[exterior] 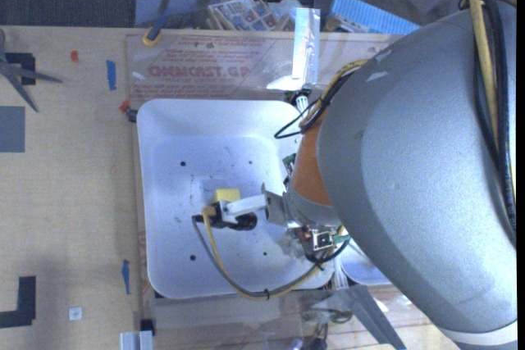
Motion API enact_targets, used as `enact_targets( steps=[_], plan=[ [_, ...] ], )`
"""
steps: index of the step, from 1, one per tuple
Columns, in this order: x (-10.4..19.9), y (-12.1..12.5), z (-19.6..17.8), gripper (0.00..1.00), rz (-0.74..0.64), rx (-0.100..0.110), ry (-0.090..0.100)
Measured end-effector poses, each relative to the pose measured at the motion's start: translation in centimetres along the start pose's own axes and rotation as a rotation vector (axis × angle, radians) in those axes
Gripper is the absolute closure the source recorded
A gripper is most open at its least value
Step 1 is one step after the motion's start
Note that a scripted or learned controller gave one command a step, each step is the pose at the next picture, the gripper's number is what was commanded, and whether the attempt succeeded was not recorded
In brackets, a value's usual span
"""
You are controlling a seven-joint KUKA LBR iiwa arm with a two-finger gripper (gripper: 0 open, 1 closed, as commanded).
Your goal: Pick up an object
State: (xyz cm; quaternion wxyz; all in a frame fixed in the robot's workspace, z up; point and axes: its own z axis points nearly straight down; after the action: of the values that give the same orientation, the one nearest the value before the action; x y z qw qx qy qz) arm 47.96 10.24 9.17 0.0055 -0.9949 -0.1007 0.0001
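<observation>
The left white bin (205, 147) takes up the middle of the camera view. A small yellow block (227, 195) lies on its floor, a little right of centre. My gripper (280, 211) hangs low over the bin's right part, just right of the block, under the orange band and the wide grey arm. Nothing can be seen held in it, and the arm hides whatever lies under it.
A corner of the right bin (361, 270) peeks out under the arm. A clear plastic sheet (213, 70) with red lettering lies behind the left bin. The wooden bench (66, 176) stretches to the left, with blue tape marks and small black fittings.
</observation>
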Motion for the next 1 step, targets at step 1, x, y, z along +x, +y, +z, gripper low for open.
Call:
enact_targets(
  steps=[1],
  plan=[
    [0.71, -1.88, 0.11, 1.00, 0.011, -0.014, 0.010]
  ],
)
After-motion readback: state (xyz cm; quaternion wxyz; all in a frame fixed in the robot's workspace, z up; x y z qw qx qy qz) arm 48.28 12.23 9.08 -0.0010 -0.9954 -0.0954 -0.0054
